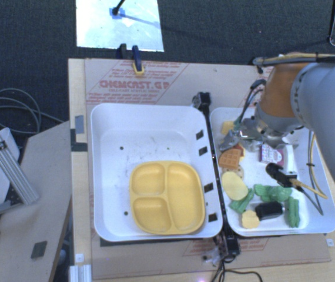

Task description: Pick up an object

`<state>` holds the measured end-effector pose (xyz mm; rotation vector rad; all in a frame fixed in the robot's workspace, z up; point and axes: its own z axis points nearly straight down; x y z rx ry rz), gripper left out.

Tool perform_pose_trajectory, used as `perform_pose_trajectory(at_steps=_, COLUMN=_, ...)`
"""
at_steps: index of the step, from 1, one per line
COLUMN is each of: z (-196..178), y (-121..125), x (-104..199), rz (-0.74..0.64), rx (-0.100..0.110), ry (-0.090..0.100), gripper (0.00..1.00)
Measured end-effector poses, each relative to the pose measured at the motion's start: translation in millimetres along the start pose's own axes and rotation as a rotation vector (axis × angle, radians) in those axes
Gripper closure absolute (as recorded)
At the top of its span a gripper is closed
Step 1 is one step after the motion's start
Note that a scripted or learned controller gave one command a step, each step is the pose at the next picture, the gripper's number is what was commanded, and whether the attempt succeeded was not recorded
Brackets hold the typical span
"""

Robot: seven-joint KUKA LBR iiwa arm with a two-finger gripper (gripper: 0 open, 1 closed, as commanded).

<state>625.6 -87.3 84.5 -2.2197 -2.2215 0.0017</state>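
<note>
My hand (pixel 236 138) low over the right bin's (pixel 331 219) far-left corner — grip unclear.

The waffle piece (pixel 231 157) lies just below my hand, the pale potato-shaped piece (pixel 235 185) nearer still to the camera — green pieces (pixel 271 191) and a black block (pixel 268 211) beyond it. The yellow divided tray (pixel 167 196) sits in the left bin (pixel 106 157).

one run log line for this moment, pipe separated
arm: over right white bin | gripper: low at bin's back, by waffle-patterned orange toy | grasp: unconfirmed | left white bin: yellow divided plastic plate
</note>
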Motion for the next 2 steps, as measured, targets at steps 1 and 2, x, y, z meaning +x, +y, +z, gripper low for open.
perform_pose_trajectory(at_steps=1, z=-15, y=6, x=0, rz=-0.003, rx=-0.015, ry=-0.001, gripper=1.0)
perform_pose_trajectory(at_steps=2, z=-104, y=-58, x=49, rz=-0.006, rx=-0.002, ry=0.003, gripper=1.0)
